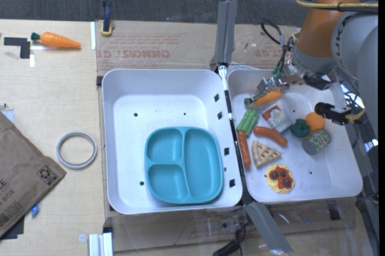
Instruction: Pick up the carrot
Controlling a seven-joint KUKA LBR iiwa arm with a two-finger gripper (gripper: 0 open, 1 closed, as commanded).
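An orange carrot (269, 97) with a green end lies slanted in the upper left part of the right bin (337, 188). My gripper (263, 90) is right on top of it, touching its upper side, with the grey arm and orange band reaching in from the right. The dark gripper parts blur together against the carrot. A second orange carrot (58, 41) lies on the bench at the far left, well outside the bins.
The right bin also holds a green pod (247, 121), sausages (271, 135), a pizza slice (265, 153), a round pizza (280, 178), an orange (314, 121) and a small box (276, 118). The left bin (120, 128) holds a teal divided plate (183, 164). A tape ring (76, 149) lies on the bench.
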